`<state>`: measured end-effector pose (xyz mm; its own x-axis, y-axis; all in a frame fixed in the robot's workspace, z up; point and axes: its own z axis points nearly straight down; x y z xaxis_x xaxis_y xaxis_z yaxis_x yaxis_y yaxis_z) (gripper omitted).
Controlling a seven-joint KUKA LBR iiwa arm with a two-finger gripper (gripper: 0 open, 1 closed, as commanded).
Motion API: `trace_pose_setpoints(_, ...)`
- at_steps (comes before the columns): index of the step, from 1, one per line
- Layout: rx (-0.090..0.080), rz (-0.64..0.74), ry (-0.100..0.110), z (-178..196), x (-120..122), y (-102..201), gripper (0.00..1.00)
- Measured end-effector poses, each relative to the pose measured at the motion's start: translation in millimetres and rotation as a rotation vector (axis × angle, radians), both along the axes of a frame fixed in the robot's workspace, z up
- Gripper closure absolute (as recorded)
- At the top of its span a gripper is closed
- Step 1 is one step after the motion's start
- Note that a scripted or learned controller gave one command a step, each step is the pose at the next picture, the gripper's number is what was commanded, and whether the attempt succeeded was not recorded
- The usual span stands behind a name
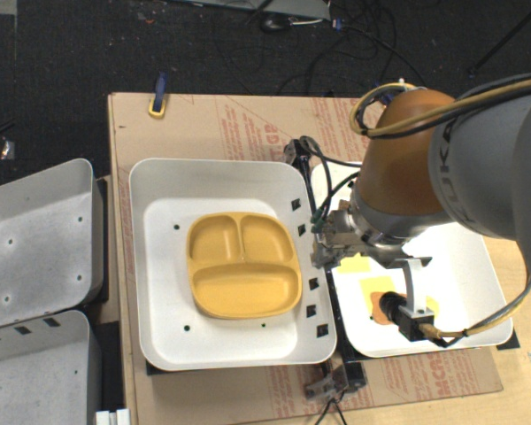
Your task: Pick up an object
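A yellow divided plate (244, 266) lies flat in the middle of the left bin (159, 237). In the right bin (469, 264) a flat yellow piece (375, 285) lies beside a small orange thing (377, 313), both partly hidden by the arm. My gripper (334, 251) hangs low over the right bin's left edge, close to the wall between the two bins and just left of the yellow piece. The wrist (398, 180) covers the gripper from above, and I see nothing held in it.
The big grey and orange arm (460, 149) covers most of the right bin. A blue and yellow tool (158, 96) lies on the cardboard at the back left. White lids (35, 237) stand to the left of the bench.
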<state>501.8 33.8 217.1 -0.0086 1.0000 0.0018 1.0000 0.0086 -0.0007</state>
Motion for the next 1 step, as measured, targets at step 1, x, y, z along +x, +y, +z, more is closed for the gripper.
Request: trace_pose_setpoints(1, 0.0, -0.001, -0.001, 15.7, -0.7, 54.2, 1.0)
